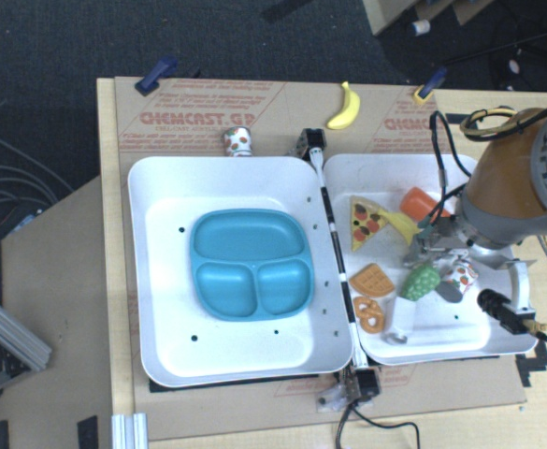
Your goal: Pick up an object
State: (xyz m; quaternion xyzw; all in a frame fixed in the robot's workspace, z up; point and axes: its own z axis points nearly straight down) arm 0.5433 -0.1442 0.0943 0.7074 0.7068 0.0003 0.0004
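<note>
The arm is reaching into the right bin [376,171] from the right, and its gripper [439,251] is hanging low over a cluster of small toys in the middle of that bin; the wrist is covering the tool, so whether it is wide, narrow or holding anything cannot be told. Just beside it a green piece [420,283] is lying, probably a toy vegetable, and it is looking like the likeliest target. It is seeming light, stiff and smooth, so it is likely to slip unless taken across its narrow middle. A pizza slice [366,222], a cracker [373,281] and a pretzel [370,315] are lying flat nearer the bin's left wall and are offering little to pinch. An orange piece [417,200] is sitting behind the gripper. The left bin [156,251] is holding a blue tray [251,262].
</note>
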